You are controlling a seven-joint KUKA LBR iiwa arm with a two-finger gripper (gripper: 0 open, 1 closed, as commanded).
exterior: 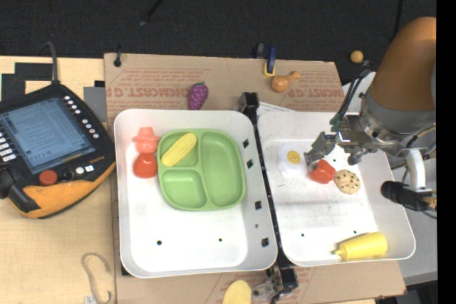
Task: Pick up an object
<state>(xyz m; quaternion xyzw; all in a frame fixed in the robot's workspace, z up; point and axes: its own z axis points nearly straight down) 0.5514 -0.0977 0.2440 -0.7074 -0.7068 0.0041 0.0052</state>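
Gripper [322, 153] sat low over the right bin [399, 242], arm coming in from the right w/ orange band up top. Fingers were spread, one dark finger [318, 148] angled down-left, just above & touching the edge of a small red pepper-like toy [323, 171]. The red toy lay on the bin floor, not between the fingers — nothing gripped. Just right of it, a round cookie w/ dark chips [348, 182], nearly touching. Left of the red toy, a fried-egg toy [293, 158], white w/ yellow yolk, near the bin's left part. Yellow mustard bottle [362, 246] lay on its side at the bin's front right corner.

Left bin [135, 238] held a green divided plate [203, 171] w/ a corn cob [177, 149] in its top-left compartment. Beside the plate's left rim, an orange-red figure [145, 152], touching or almost.

Behind the bins on cardboard: purple grapes [198, 95] & an orange-brown pear-shaped toy [283, 81]. Teach pendant [50, 146] lay well left of the bins.
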